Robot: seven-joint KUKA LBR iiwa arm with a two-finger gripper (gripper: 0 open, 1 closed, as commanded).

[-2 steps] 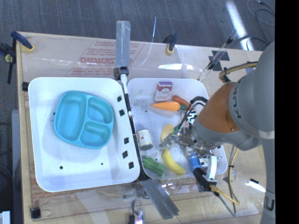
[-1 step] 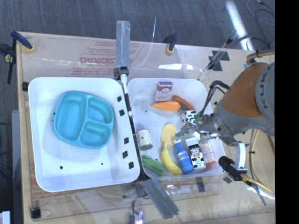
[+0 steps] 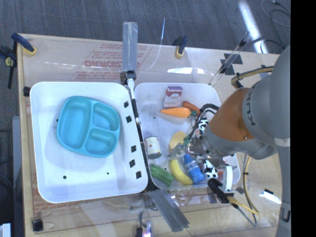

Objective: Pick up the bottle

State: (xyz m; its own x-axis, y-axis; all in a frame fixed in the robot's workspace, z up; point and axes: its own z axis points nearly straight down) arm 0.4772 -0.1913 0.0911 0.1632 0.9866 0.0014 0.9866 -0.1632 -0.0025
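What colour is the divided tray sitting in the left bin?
Light blue throughout: the three-compartment plastic tray in the left white bin, seen clearly in the camera view.

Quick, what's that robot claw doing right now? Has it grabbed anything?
Gripper: down in the right bin, right over the blue bottle beside the banana; whether it is open, shut or holding anything cannot be told.

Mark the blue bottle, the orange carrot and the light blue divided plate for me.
blue bottle (image 3: 193,168), camera view, its body.
orange carrot (image 3: 176,112), camera view, mid-length.
light blue divided plate (image 3: 75,124), camera view, its largest compartment.
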